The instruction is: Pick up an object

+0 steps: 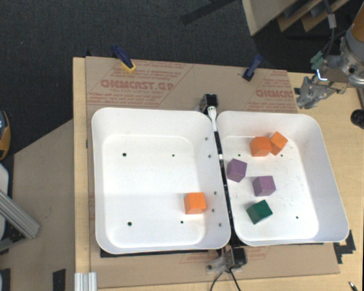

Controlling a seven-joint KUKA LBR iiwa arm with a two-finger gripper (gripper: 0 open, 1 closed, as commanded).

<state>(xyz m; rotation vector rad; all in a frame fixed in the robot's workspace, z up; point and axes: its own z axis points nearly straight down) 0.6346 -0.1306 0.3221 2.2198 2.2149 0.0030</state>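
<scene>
The right bin (324,159) holds two orange blocks (260,146) (278,142) touching each other, two purple blocks (236,170) (264,185) and a dark green block (259,211). One more orange block (195,203) lies in the left bin (109,169), near its front right corner. My gripper (311,93) hangs at the upper right, above the cardboard just behind the right bin's far corner, well away from every block. Nothing shows between its fingers.
Both bins sit on a cardboard sheet (142,81) held by a blue clamp (123,57) and a dark clamp (252,67) at the back. A black clip (209,103) joins the bins at the far end, another one (232,257) at the near end.
</scene>
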